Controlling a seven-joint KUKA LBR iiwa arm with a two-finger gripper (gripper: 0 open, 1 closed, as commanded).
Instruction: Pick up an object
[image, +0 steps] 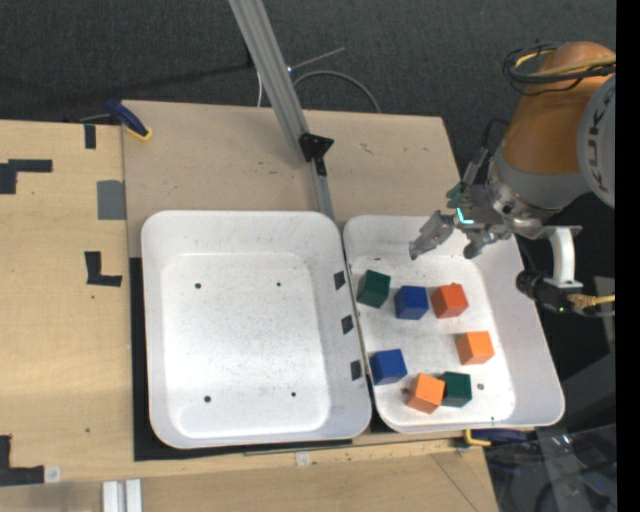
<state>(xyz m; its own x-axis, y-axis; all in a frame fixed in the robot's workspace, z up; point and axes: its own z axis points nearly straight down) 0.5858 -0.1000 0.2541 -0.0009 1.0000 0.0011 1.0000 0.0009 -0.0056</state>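
Seven blocks lie in the right bin (530, 400); none is between the fingers. Nearest the gripper (452, 240) is a row of three: green block (374, 288), blue block (411, 302), orange block (450, 299). Green sits slightly apart on the left; blue and orange are just beside each other, possibly touching.

Gripper hangs over the far end of the right bin, above and beyond that row. Fingers are spread apart: one (430, 237) points down-left toward the gap between green and blue, the other (477, 243) sits over bare bin floor above the orange block. Nothing is held. Whether the tips touch the floor cannot be told.

Further toward the near edge: second orange block (475, 347) alone by the right side. Second blue block (388, 365) close to the left wall. At the near end, third orange block (427, 392) and a dark green block (456, 388) are touching, orange tilted.

Arm (555, 110) enters from the right, orange band above the grey wrist.

Left bin (160, 240) adjoins the right one, their rims meeting along the middle. Both rest on the tan bench (200, 150). A grey metal post (275, 75) slants from the top edge down to the bins' junction. A blue-and-yellow clamp (130, 118) sits at the bench's far left corner.
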